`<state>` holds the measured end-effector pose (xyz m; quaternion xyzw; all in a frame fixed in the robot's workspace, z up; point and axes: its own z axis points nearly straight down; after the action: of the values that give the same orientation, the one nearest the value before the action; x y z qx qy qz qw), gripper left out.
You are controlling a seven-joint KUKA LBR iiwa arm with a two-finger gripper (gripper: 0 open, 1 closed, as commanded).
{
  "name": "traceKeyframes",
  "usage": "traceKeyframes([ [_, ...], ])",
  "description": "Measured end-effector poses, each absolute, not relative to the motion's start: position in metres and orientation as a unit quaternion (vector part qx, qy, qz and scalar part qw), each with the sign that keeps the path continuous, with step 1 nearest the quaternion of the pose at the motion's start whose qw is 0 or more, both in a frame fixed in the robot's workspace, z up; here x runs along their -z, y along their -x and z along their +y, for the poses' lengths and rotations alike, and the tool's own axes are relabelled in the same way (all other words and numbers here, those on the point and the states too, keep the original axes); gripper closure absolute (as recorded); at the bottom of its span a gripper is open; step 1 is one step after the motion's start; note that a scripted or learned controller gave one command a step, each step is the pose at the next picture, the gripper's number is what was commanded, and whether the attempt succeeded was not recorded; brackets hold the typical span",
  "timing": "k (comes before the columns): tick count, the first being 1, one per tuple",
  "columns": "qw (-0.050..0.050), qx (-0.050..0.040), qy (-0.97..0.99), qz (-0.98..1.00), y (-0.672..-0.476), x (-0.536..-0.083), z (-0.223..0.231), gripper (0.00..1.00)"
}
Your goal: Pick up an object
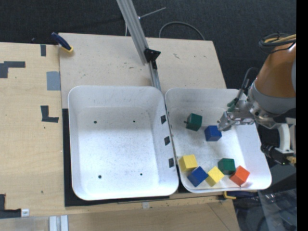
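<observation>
The gripper hangs low over the right bin, reaching in from the 3 o'clock side, its tip just at the upper right corner of a blue cube; whether it touches the cube cannot be told from this slant, and whether the gripper is apart or together cannot be told either, since the tip is a small grey blur against the white floor. Nothing is seen held. The blue cube looks like the likeliest target, judging by how close the tool sits to it. It lies near the middle of the right bin, with a dark green cube just beside it at about 10 o'clock, apart from it. A cube has no real long axis; this one sits flat, its top face turned a little so the edges run slightly off the bin walls. The other blocks crowd the bin's 6 o'clock rim: a yellow cube, a second blue cube, a small yellow block, a green block and an orange block, several touching. That huddle would be awkward to grasp, which may be why the arm works the looser pair instead. The left bin lies at 9 o'clock.
</observation>
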<state>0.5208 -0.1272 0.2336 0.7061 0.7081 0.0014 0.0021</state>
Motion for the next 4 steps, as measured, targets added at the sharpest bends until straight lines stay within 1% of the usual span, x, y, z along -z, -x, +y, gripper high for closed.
traceKeyframes([
  [1,0.003,-0.0015,-0.706,0.708,-0.523,-0.297,-0.129,1.00],
  [2,-0.001,0.0004,-0.705,0.709,-0.541,-0.277,-0.074,1.00],
  [3,-0.001,0.0003,-0.705,0.709,-0.552,-0.269,-0.017,1.00],
  [4,-0.001,-0.0001,-0.705,0.710,-0.573,-0.267,0.038,1.00],
])
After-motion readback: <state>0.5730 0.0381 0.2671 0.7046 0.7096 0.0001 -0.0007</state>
